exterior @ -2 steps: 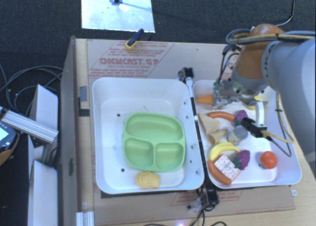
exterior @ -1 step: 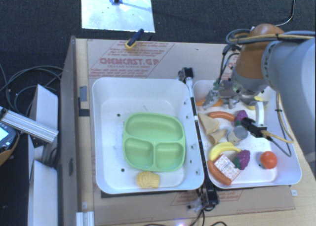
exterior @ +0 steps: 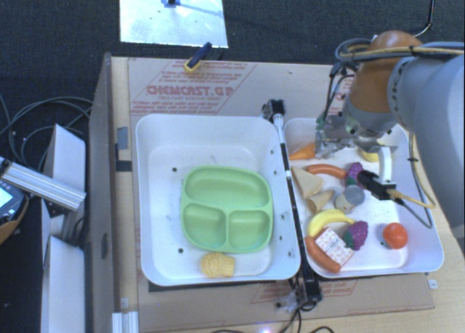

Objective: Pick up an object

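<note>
While the arm reaches in from the right, its gripper (exterior: 330, 142) sits low over the far end of the right bin (exterior: 429, 251), just beside an orange carrot piece (exterior: 304, 152); whether anything is held, I cannot tell. Toy foods crowd that bin, presumably as picking stock; the left bin (exterior: 156, 179) bears a green tray (exterior: 227, 208).

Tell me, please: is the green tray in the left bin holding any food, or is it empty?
Empty. All compartments of the green tray show bare green plastic. The nearest item, a yellow corn piece, lies outside it on the left bin floor.
</note>
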Motion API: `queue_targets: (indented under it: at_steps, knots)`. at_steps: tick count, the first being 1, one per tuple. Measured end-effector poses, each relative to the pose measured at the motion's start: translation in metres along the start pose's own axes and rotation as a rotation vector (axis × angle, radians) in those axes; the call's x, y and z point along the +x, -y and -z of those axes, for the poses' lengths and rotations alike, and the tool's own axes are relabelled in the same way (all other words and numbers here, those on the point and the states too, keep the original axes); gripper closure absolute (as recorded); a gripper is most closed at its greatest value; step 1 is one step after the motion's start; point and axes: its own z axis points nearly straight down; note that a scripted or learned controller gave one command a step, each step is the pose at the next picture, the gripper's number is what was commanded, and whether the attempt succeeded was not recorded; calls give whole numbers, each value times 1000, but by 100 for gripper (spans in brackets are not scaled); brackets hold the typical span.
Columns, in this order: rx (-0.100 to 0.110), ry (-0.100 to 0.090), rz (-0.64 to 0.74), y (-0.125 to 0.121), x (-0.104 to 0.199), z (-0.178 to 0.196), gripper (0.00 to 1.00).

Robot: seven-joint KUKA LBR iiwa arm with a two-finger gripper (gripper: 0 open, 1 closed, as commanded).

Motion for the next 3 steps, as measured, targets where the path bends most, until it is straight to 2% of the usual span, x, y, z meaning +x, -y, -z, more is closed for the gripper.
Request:
queue_targets:
  at_steps: [1, 2, 3]
  knots:
    - [0, 0, 0, 0, 0, 0, 0]
    - [-3, -1, 2, -1, 0, 11, 100]
    - [-2, -1, 2, -1, 0, 11, 0]
